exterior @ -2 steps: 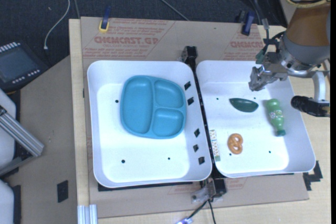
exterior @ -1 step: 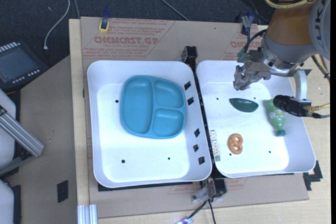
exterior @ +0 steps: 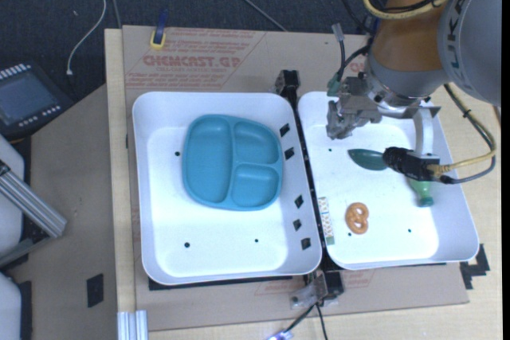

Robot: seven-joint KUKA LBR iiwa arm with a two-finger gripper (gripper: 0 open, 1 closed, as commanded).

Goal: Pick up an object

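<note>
Arm [exterior: 430, 4]: enters from 2 o'clock, orange band above wrist. Gripper [exterior: 341, 129]: points down toward 7 o'clock.

Red print on the cardboard sheet [exterior: 199, 56] behind the bins reads roughly "CHEMCAST GP"; the smaller lines beneath are too blurred to read.

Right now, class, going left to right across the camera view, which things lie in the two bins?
Blue divided plate → orange pretzel → dark green spoon → small green piece.
</note>
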